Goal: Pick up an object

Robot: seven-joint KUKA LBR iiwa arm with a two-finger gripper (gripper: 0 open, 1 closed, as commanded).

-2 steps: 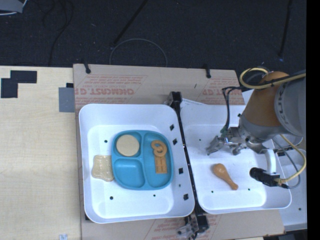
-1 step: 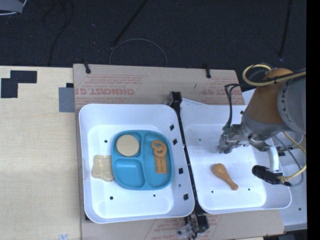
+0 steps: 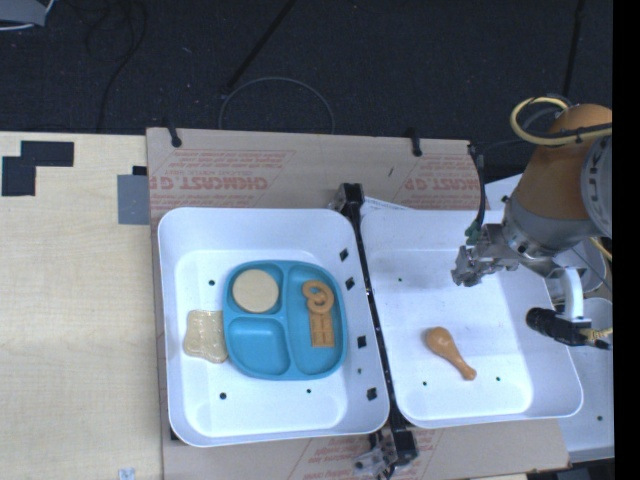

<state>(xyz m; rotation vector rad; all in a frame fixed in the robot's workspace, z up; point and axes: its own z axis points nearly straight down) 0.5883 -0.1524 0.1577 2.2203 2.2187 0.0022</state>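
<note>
Approach step, by my read. Grey two-finger gripper (image 3: 470, 268) hangs over right white bin (image 3: 500, 393), far side, grip state unreadable. Tan drumstick-shaped toy (image 3: 449, 351) lies nearer, apart. Next: shift nearer, descend.

Tray (image 3: 262, 353) in left bin (image 3: 190, 238) (drumstick (image 3: 450, 352) in right bin (image 3: 420, 238))

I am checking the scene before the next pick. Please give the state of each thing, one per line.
Claw: above the right bin, holding nothing.
Drumstick: lying loose in the right bin.
Blue tray: flat in the left bin, holding a round cookie.
</note>
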